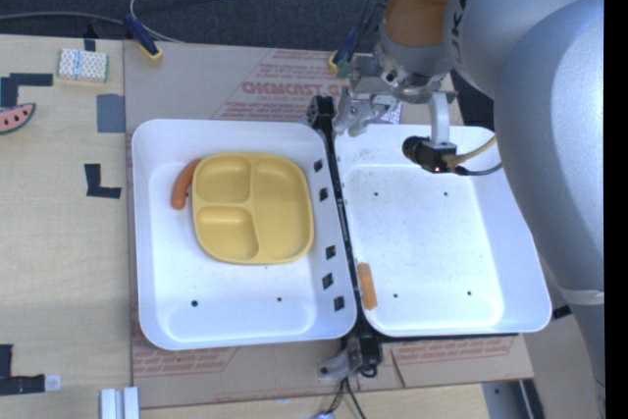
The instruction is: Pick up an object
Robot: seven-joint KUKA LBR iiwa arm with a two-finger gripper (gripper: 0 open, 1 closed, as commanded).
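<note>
A yellow divided plate [253, 208] lies in the left bin [167, 309]. An orange sausage-shaped piece [182, 185] rests against the plate's left rim. A small orange piece [366, 285] lies in the right bin [491, 309], close to its left wall near the front. My gripper [357, 116] hangs over the far left corner of the right bin, just by the divider between the bins. It is well away from all three objects, and I see nothing held in it.
The big grey arm [549, 64] covers the right side and overhangs the right bin. On the bench to the left lie a small patterned block [81, 65], a watermelon-slice toy [15, 118] and black tape marks [98, 182]. A cable with a blue clip [142, 34] runs behind the bins.
</note>
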